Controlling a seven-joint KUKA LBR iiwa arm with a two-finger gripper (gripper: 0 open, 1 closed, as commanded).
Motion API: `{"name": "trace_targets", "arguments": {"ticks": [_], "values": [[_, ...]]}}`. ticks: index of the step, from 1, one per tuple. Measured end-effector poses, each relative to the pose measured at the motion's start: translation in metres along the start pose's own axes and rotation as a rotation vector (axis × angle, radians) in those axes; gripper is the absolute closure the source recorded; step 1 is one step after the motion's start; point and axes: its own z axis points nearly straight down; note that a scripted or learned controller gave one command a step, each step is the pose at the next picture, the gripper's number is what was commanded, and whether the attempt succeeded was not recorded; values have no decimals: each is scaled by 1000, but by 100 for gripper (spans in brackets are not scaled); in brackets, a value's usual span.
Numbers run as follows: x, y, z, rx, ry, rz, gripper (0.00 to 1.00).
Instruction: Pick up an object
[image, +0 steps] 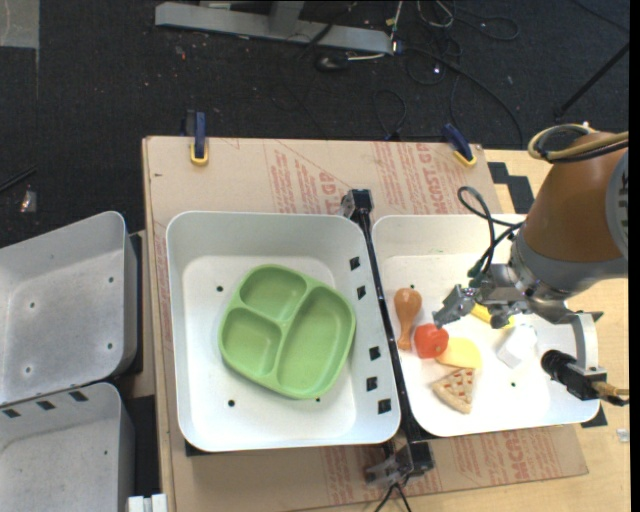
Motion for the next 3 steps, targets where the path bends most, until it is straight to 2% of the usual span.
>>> {"name": "trace_targets", "arguments": {"ticks": [1, 2, 3], "values": [[0, 3, -6, -13, -2, -2, 0], [7, 7, 40, -9, -1, -2, 0], [6, -4, 96, -8, -1, 1, 0]]}}
